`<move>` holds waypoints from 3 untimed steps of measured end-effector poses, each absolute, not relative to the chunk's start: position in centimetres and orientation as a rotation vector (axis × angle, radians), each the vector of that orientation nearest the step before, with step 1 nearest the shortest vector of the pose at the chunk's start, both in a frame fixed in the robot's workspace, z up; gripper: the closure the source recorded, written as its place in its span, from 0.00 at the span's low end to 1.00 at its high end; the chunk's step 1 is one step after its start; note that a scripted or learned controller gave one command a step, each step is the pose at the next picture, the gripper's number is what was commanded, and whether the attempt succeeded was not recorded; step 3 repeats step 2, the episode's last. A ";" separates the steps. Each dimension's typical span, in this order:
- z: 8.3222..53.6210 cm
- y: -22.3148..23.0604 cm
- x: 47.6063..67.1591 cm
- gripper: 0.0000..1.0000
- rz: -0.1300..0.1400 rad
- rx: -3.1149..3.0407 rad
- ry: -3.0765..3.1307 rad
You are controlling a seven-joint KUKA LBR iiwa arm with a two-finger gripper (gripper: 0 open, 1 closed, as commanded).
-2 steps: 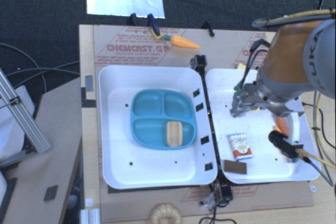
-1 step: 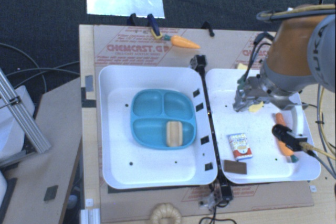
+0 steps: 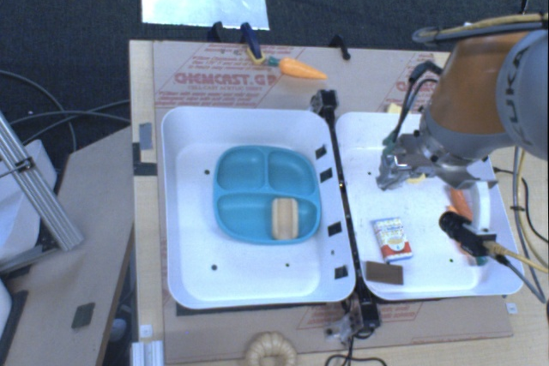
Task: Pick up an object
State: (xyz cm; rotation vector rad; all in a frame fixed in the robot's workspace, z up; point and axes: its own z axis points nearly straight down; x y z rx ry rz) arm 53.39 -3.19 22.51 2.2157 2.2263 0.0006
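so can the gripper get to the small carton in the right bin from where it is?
Probably yes. The carton lies flat on bare bin floor, with the gripper above it in the same right bin. The brown block sits apart from it, nearer the front edge.

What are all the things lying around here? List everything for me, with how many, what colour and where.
White shallow plastic bins: two, side by side on the bench.
Blue divided plastic plate: one, in the left bin.
Tan bread-like toy block: one, in the plate's lower right compartment.
Small red and white carton: one, in the right bin.
Brown flat rectangular piece: one, near the right bin's front edge.
Orange toy carrot: one, on the board behind the bins.
Beige ring-shaped item: one, at the bench's front edge.
Robot arm: one, grey with an orange band, over the right bin.
Gripper: one, metallic, above the right bin's floor.
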 end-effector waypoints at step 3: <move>21.5 -4.1 54.6 1.00 -0.001 2.220 2.222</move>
